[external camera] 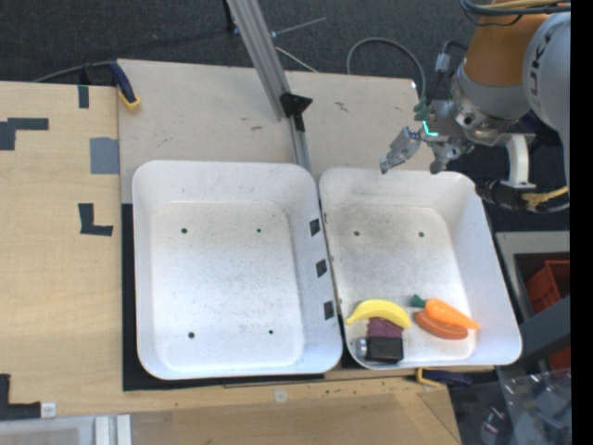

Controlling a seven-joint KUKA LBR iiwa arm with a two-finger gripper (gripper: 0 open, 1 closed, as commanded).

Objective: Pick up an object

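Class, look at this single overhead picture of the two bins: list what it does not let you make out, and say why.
- Small dark block in the right white bin, camera view: its type is too small and dark to tell.
- Purple object: partly hidden by the yellow toy banana.
- Grey arm's claw: blurred, open or shut unclear.
- Orange-banded arm: cut off by the top edge.

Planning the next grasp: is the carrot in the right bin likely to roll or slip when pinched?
The carrot looks tapered and rounded, so it may roll or squirt sideways. Its glossy look suggests smooth plastic, probably light. It lies near the bin wall, beside the banana, limiting approach.
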